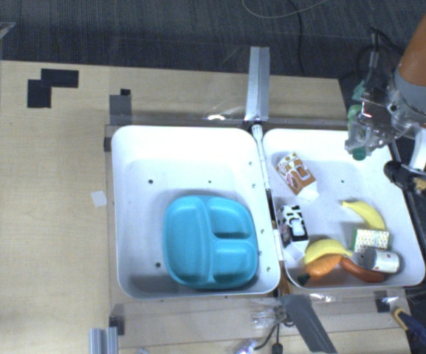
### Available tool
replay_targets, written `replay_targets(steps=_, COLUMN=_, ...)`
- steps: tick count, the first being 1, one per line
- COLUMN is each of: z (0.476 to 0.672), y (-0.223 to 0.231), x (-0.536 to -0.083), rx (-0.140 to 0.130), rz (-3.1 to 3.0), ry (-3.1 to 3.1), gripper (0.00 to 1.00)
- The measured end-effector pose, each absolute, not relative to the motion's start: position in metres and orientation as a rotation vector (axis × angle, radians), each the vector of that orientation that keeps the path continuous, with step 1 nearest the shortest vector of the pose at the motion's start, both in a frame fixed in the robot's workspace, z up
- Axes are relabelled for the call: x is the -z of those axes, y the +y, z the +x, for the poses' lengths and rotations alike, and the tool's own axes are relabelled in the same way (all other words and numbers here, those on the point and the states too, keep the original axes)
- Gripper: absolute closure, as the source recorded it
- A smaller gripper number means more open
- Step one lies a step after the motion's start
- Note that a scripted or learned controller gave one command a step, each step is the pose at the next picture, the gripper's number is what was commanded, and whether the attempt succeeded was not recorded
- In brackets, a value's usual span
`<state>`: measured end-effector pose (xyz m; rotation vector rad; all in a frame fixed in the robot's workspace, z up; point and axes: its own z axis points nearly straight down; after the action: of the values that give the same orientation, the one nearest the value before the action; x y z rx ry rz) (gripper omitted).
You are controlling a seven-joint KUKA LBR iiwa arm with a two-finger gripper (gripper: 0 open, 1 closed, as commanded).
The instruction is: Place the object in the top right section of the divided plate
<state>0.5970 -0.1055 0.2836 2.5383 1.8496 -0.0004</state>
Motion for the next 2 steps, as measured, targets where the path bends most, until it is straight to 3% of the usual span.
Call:
replay_targets(steps=1, z=0.586, y=-0.122, x=-0.375, rx=0.001, rz=2.746, ry=1.523, gripper=1.0)
replay_targets(steps=2, z=0.577, y=-0.121, x=-0.433, rx=0.002, rz=3.003, ry=0.92, gripper=1.0)
